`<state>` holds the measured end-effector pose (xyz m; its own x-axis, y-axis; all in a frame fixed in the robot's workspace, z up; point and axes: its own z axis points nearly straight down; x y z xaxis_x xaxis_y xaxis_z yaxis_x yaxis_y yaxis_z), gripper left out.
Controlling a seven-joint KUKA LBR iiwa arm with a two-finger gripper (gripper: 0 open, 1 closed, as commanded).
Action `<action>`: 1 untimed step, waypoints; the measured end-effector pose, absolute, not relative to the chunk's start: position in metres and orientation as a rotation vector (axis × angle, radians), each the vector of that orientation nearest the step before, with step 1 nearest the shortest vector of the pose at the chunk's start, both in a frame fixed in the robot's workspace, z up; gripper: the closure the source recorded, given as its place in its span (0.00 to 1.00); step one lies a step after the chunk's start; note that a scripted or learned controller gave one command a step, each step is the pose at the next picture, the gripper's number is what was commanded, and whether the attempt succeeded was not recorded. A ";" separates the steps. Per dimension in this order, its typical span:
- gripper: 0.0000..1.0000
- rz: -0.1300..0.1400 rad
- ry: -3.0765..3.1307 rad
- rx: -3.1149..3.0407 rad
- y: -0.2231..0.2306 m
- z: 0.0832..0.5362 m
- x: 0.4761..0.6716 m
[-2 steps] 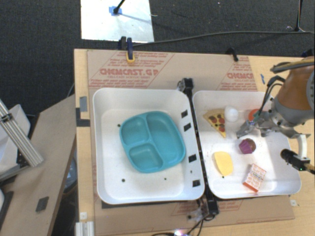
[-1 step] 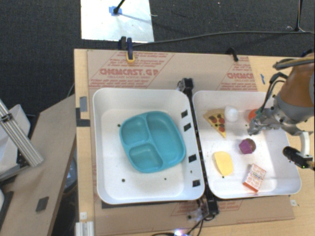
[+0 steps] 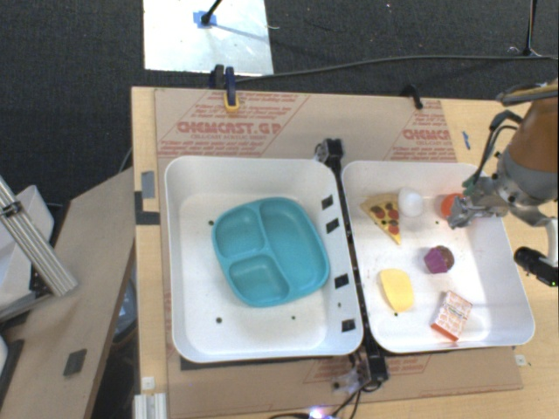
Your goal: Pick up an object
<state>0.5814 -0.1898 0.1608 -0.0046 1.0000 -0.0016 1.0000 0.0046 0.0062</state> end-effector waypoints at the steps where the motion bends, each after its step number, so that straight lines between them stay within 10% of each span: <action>1: 1.00 0.006 2.222 2.211 -0.190 0.215 0.583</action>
